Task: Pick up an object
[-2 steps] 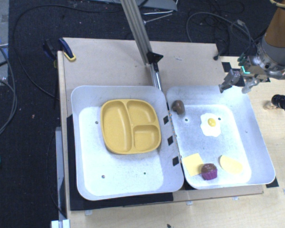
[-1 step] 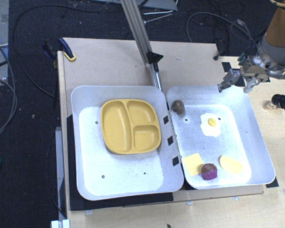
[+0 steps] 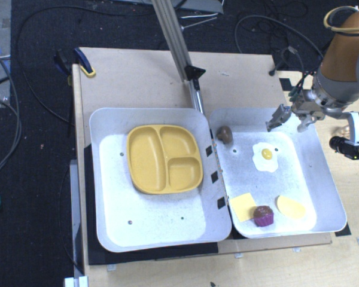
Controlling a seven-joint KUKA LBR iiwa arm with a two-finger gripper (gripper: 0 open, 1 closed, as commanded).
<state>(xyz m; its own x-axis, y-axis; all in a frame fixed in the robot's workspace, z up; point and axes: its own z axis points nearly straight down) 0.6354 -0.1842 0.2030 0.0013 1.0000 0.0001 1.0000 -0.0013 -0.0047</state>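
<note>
Camera view: I see the arm (image 3: 341,58) coming in from the right, orange band up top, gripper (image 3: 292,119) sitting over the far edge of the right bin (image 3: 323,178). Two fingers (image 3: 277,118) are spread apart with nothing between them, so it's open and not carrying anything.

Right bin contents, all loose on the bin floor:
- fried egg toy (image 3: 266,157) near the middle, nearest thing to the gripper but clearly apart from it
- brown roundish piece (image 3: 225,134) at the far left corner, close to the divider between bins
- yellow square slice (image 3: 243,206) at the near side
- purple piece (image 3: 263,216) just beside that slice, touching or nearly so, can't tell which
- pale yellow rounded slice (image 3: 291,207) to the right of the purple piece, near it

Left bin (image 3: 107,220) holds a yellow sectioned tray (image 3: 164,158), three compartments, lying flat and roughly centred.

A metal pole (image 3: 175,34) slants across the bench (image 3: 137,82) behind the bins. A blue and yellow clamp (image 3: 84,63) sits at the bench's far left corner.
</note>
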